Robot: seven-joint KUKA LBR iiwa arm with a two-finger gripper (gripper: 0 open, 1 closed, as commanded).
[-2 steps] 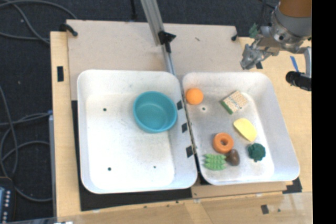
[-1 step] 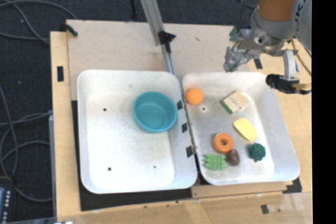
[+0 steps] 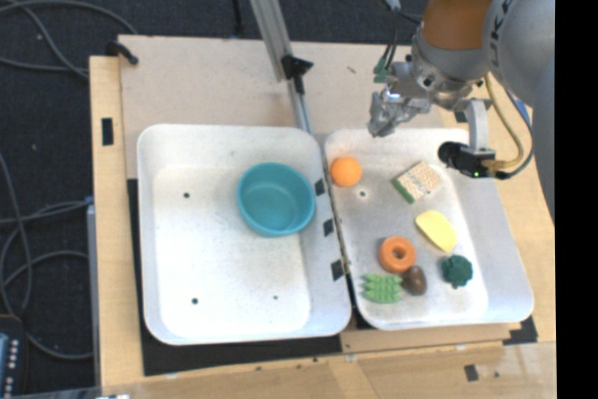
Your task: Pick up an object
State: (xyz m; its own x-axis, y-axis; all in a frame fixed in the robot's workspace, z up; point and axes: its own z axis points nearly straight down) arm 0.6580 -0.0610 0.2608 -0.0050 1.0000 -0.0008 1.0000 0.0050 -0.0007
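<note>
Holding a blue bowl (image 3: 276,198), the left bin (image 3: 168,294); tool (image 3: 385,121) state unclear.

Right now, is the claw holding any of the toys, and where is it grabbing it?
Nothing is held. The claw hangs above the far rim of the right bin, with nothing between its fingers. The orange ball lies nearest it.

metal pole (image 3: 266,9), black cables (image 3: 37,23), wooden bench (image 3: 201,75)
</note>
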